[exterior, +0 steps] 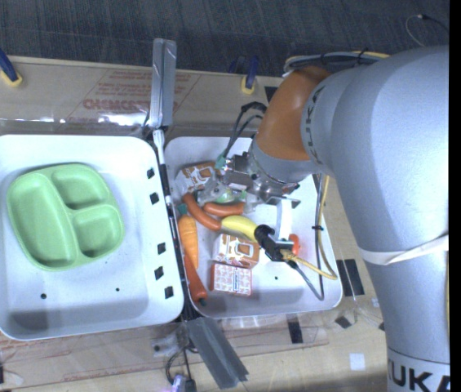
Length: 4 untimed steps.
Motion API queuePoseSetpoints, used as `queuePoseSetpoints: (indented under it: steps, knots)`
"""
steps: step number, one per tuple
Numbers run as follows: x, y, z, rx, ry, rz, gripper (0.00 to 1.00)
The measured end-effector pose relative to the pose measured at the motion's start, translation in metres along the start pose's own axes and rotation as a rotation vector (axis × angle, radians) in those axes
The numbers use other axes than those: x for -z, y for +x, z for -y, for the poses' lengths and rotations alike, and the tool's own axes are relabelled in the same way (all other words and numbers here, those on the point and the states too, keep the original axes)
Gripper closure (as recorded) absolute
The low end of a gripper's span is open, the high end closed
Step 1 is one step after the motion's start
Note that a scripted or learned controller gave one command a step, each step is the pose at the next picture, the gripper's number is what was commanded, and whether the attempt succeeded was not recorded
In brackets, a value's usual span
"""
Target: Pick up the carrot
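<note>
While the end effector hovers, the carrot lies apart.

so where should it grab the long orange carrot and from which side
Probably mid-length on the long orange carrot, coming straight down with the fingers closing across its narrow width. It lies flat, lengthwise along the left wall of the right white bin, so that side looks tight for a finger.

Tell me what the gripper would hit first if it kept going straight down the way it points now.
Probably the hot dog or banana under the gripper, not the carrot, which lies further left along the bin wall. Depth is unclear.
</note>
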<state>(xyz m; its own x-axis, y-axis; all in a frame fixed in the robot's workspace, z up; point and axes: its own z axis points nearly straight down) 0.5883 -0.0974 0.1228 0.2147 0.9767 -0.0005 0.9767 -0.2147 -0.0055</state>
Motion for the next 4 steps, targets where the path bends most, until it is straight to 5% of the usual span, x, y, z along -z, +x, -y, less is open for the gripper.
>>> queuePoseSetpoints:
  steps: [2, 3, 4]
  knots:
    - [-0.029, 0.001, 0.019, 0.098, -0.009, 0.002, 0.00]
    - [-0.020, 0.002, 0.020, 0.105, -0.006, 0.002, 1.00]
    - [0.068, 0.080, 0.074, -0.135, -0.003, 0.000, 1.00]
